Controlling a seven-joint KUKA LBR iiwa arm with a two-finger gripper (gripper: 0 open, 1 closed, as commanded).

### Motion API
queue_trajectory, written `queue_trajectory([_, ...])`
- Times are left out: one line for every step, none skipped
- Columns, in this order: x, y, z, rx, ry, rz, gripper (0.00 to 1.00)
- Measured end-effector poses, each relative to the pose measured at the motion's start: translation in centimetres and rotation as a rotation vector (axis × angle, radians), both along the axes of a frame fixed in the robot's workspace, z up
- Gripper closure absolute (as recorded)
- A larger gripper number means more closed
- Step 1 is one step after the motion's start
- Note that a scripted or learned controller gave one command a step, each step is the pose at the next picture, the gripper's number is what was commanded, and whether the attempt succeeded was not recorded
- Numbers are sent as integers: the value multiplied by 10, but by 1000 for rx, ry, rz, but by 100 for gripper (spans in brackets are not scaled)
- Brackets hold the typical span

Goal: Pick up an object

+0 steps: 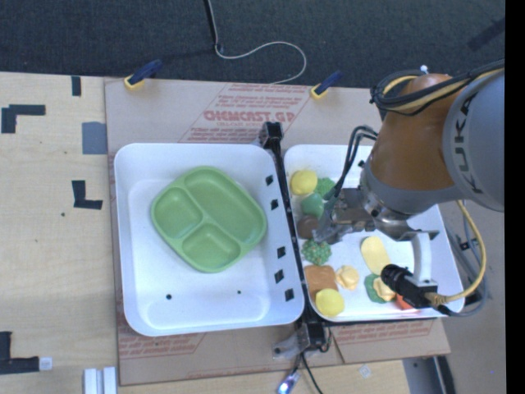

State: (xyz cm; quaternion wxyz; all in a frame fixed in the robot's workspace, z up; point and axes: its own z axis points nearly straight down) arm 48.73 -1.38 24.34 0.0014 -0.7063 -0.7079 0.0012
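In the camera view, you have the arm point(426, 150) reaching in from the right of the frame and bending down over the right bin point(447, 249), so its wrist covers much of that bin's upper middle. The gripper point(332, 226) sits low at the bin's left side, close to the divider point(283, 220) between the two bins. Whether its fingers are released or clenched on something you cannot tell; they are dark and blurred against the clutter.

The things to pick from are all crowded into the left part of the right bin, presumably because that is the pile being worked. A yellow lemon-like piece point(303, 181) lies at the top, with a green piece point(316, 203) just beside it. Below the gripper are a broccoli-like green lump point(317, 252), a brown block point(320, 277) and a yellow ball point(330, 303) at the bottom edge. To the right lie a pale yellow piece point(375, 254) and a small green and orange bit point(384, 290).

The left bin point(135, 245) holds a green sectioned plate point(208, 217) lying flat near its centre.

For room, judge the divider as your tightest edge: the gripper works just beside it, and the pieces touch one another, so a clean closing has little margin. The right bin's lower right corner is barer, though a black fitting point(406, 284) and cables point(472, 253) hang over it.
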Motion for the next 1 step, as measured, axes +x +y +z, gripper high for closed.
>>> queue_trajectory([40, 42, 60, 0, -9, 4, 100])
